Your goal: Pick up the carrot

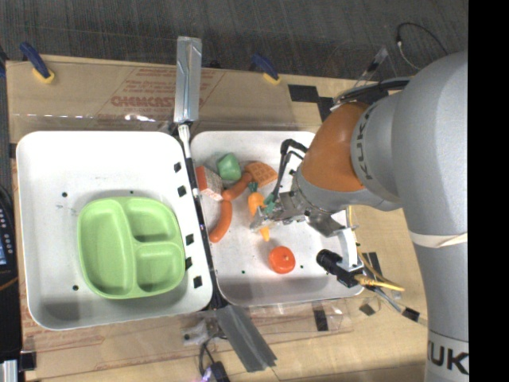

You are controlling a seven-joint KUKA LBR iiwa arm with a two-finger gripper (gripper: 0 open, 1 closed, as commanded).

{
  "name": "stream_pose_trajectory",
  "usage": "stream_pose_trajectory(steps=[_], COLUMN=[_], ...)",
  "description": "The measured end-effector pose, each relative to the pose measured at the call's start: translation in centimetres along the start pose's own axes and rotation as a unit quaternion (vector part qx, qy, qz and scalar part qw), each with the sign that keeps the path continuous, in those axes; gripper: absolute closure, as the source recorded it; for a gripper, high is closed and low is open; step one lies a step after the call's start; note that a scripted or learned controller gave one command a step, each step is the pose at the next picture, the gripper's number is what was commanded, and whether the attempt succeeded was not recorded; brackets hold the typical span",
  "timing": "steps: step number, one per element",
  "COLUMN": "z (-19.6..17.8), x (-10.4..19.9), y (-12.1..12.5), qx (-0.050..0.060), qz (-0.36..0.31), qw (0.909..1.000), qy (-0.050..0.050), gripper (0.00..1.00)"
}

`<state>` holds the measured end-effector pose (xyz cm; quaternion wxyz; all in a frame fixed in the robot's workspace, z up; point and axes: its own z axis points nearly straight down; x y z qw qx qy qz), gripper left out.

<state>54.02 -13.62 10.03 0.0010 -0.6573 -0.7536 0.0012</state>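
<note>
**Now over the right bin: gripper at the carrot**

Leftmost, the left bin (32, 213) holds a green divided plate (131, 247). In the right bin (238, 289) lie a sausage (222, 220), a green block (229, 166) and the carrot (255, 204), with an orange tomato (281, 259) nearer the front. The gripper (267, 216) sits just beside the carrot, touching or nearly so; how far apart its jaws stand I cannot tell.

Two white bins (48, 237), one green divided plate (131, 247), and six small food items in the right bin
</note>
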Motion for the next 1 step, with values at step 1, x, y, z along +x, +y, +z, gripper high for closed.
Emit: stream_pose_trajectory(steps=[1], z=[-10.78], x=[7.37], y=[3.18], qx=[0.0], qz=[0.224], qw=[0.9746], qy=[0.001], gripper=[1.0])
